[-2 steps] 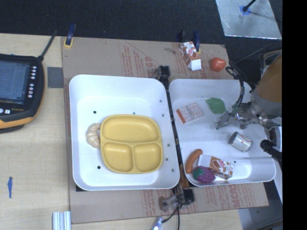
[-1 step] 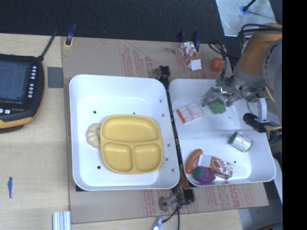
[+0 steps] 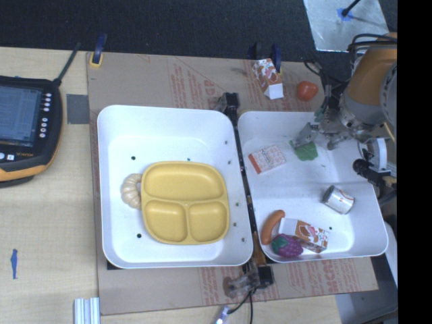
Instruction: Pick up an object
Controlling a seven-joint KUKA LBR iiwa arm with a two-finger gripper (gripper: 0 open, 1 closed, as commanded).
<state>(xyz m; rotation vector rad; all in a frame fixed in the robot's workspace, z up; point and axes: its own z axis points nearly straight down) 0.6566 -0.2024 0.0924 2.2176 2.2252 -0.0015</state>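
A: Where is the little green block (image 3: pixel 307 151)?
B: In the right bin (image 3: pixel 364 238), near the top, beside a small card (image 3: pixel 267 158).
A: Does the gripper (image 3: pixel 312 135) have it?
B: No. The gripper hangs just above the block, and I cannot tell how wide it is. Nothing is lifted, so the picking is all left to do.
A: What else is there?
B: A silver can (image 3: pixel 337 199), a sausage (image 3: pixel 272 226) and a yellow tray (image 3: pixel 184 201).

Bright, even overhead light, soft shadows, mild glare on the white bins (image 3: pixel 169 123), slightly soft focus.
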